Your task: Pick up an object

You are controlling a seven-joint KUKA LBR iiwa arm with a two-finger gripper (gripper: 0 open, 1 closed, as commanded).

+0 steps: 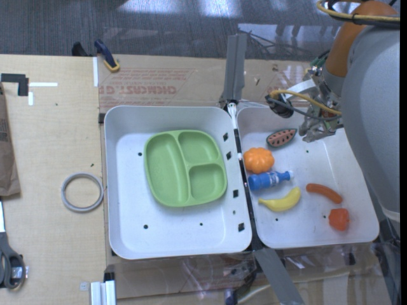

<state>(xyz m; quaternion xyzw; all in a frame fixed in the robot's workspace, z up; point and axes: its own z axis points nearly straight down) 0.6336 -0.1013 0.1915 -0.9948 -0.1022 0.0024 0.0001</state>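
Note:
The right bin holds several small objects: a brown oval piece at the back, an orange, a blue bottle lying on its side, a yellow banana, an orange-red sausage shape and a small red item. My gripper hangs over the back of this bin, just right of the brown oval piece, with cables around the wrist. Nothing shows in its grasp.
A green divided plate lies in the left bin. On the bench to the left lie a grey ring and scissors. The arm's large grey body covers the right bin's right side.

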